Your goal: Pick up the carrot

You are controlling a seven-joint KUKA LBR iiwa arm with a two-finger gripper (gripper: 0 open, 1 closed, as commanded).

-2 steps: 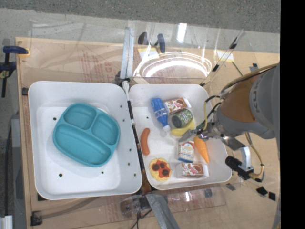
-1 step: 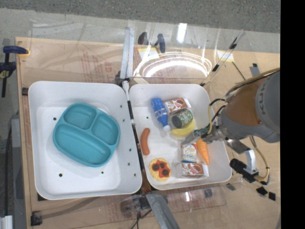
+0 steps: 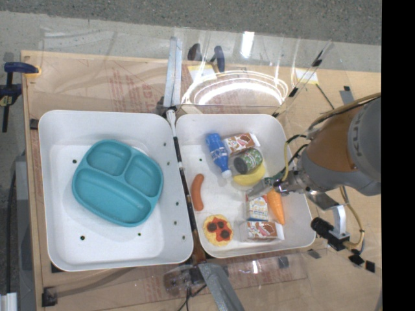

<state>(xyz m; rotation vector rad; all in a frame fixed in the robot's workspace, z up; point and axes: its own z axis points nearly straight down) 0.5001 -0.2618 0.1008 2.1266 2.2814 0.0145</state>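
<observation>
Near the front of the right bin [image 3: 295, 241], the carrot [image 3: 277, 207] is lying beside a small packet [image 3: 258, 207]. The gripper [image 3: 280, 185] is hanging at its upper end, probably reaching for it; whether it is grasping cannot be told.

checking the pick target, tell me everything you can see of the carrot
The carrot is a small, smooth orange cone, apparently a plastic toy, lying in the right bin near its right wall. Its tip points down-right; its broad end lies under the gripper. A small carton lies against its left side.
</observation>
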